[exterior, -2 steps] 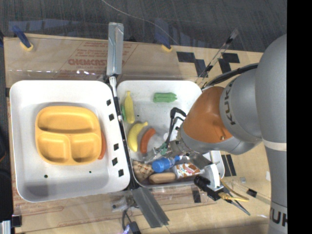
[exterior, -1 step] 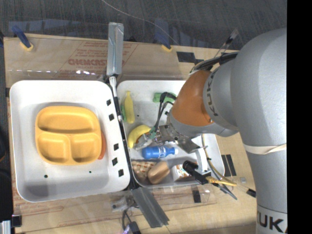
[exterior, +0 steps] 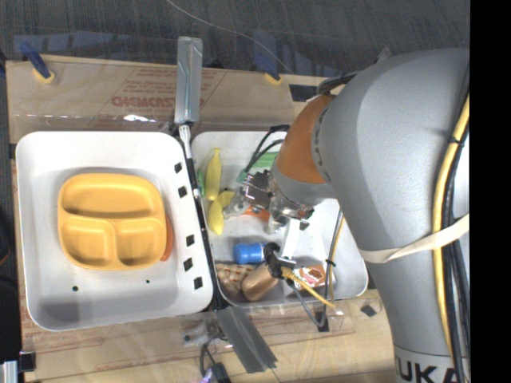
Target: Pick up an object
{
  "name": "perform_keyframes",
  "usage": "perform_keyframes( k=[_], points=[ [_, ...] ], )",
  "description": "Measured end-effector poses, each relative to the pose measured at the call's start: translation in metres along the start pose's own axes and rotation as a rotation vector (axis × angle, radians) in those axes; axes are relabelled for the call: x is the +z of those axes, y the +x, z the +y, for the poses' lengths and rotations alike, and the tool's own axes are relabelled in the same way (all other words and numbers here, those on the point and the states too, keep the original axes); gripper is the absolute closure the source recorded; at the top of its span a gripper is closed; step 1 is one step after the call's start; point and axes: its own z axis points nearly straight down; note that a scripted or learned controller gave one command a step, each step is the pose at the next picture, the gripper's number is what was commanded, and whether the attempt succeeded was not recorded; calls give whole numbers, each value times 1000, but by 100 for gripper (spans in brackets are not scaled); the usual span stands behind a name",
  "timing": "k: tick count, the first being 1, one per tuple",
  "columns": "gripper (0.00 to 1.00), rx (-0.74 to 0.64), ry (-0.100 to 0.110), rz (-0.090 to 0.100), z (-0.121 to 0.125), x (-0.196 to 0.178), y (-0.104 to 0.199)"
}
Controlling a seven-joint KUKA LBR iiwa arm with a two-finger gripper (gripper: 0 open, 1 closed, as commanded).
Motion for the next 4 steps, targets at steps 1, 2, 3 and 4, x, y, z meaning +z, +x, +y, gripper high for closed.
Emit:
perform_keyframes(
  k=[1,2,3,4],
  points=[
    [0,241,0,0,69,0,29],
    [0,530,-4,2,69,-109,14],
    [0,746,4,-2,39,-100,80],
    [0,857,6,-6,14,-42,4]
  ],
)
